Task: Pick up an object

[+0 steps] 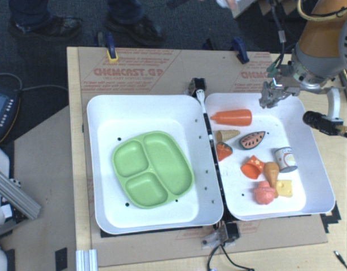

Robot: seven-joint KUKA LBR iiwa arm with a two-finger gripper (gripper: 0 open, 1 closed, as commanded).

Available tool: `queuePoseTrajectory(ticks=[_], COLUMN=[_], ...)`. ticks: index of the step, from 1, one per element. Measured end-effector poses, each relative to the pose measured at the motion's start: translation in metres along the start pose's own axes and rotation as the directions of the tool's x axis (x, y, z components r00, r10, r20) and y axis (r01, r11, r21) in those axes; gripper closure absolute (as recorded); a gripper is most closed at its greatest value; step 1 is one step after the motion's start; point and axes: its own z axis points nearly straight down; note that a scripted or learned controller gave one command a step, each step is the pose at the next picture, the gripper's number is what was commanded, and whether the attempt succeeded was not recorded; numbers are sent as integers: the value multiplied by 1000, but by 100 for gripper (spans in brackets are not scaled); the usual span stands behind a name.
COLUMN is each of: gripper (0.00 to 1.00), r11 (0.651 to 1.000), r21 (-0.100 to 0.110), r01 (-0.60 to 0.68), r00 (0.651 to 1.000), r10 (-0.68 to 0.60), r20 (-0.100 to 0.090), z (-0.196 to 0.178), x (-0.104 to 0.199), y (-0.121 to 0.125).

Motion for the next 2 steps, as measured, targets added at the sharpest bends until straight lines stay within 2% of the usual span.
queuePoseTrajectory(ticks=[1,2], gripper=[100,100], r11=[1000,1000], r21=[0,6], r01=[6,5], r00=[1000,1000], r10=[-6,-5], r20=[-2,-3], z=[-5,6], x=[53,110], y=[8,4])
